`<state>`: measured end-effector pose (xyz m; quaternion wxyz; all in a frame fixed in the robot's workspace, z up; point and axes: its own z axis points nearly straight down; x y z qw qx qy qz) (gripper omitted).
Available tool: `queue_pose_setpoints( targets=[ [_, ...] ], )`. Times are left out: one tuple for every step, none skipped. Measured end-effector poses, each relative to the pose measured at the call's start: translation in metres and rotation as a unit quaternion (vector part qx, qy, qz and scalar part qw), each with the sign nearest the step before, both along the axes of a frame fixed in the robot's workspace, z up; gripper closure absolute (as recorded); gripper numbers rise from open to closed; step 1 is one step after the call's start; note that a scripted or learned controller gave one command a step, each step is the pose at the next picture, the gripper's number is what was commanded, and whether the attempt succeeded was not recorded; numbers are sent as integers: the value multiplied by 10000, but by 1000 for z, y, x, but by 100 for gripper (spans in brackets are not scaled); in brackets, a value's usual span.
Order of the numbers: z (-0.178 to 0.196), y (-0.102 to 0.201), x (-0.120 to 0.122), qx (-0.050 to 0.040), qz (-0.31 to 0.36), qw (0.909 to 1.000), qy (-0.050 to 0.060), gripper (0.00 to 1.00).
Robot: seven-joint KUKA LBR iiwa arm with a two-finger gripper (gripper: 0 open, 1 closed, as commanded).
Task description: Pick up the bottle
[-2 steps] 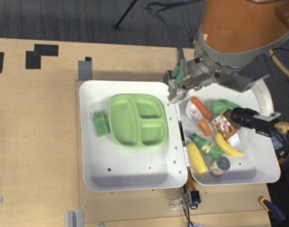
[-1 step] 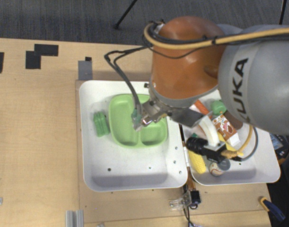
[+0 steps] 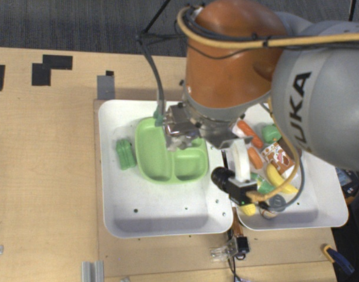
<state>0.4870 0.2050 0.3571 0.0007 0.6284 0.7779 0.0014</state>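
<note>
Bottle [image 3: 125, 153], as we judge it, is the ribbed green piece lying flat near the left bin's [image 3: 144, 211] left edge, just beside the green divided tray [image 3: 161, 160]. Clear of the tray's wall, it looks reachable from above. The gripper [image 3: 178, 131] hangs over the tray's right half instead; whether it is parted or closed we cannot tell.

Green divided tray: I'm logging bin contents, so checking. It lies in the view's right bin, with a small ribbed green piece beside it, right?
No. The camera view shows the green divided tray in the view's left bin, not the right; the small ribbed green piece does lie beside it.
</note>
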Motion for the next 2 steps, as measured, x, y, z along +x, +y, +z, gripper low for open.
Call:
queue_pose_setpoints(
  targets=[
    [-51, -81, 0, -9, 396, 9992, 6, 100],
    [-172, -78, -1, -5, 50, 10000, 17, 100]
  ],
)
